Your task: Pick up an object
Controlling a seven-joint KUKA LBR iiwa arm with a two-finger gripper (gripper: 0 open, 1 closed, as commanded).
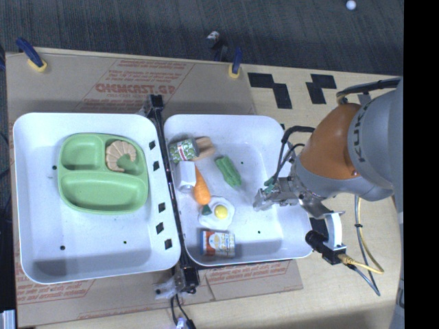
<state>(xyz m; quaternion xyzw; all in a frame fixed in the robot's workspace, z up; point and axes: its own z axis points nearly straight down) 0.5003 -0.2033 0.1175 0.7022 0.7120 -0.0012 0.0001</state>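
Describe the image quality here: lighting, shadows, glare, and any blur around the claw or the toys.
Camera view: lighting is soft and even, with a grey shadow pooled in the left bin's lower corner; no hard glare on the white plastic; the claw is small and smeared, too blurred to read its fingers; the carrot and green plate look reasonably sharp, though label print stays illegible.

Arm (370,149): one, grey, entered from the right of the camera view, bulky upper link at the frame edge. Orange band (329,149): sat above the wrist, facing the camera. Wrist: angled down and to the left. Gripper (264,199): small metallic head at the arm's tip, pointed left and held low. Cables: black, looped beside the wrist
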